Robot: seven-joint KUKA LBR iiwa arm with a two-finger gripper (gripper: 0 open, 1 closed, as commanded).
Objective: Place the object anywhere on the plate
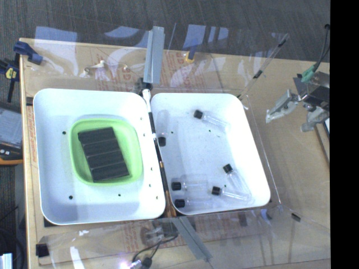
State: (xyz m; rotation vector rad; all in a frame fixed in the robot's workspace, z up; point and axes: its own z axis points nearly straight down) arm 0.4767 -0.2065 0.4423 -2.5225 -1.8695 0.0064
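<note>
A green plate (77, 160) lies in the left white bin (50, 195). On the plate rests a dark ridged rectangular block (102, 153), lying flat and slightly turned. My gripper (288, 122) hovers outside the bins, over the bare bench to the right of the right bin (253, 150). Its two silver fingers (279, 109) are spread apart with nothing between them. It is far from the plate.
Several clear vials with black caps lie in the right bin, such as one (208, 118) near the back and one (233, 176) toward the front right. A small black cap (161, 141) sits by the divider. Clear plastic panels (235, 60) surround the bins.
</note>
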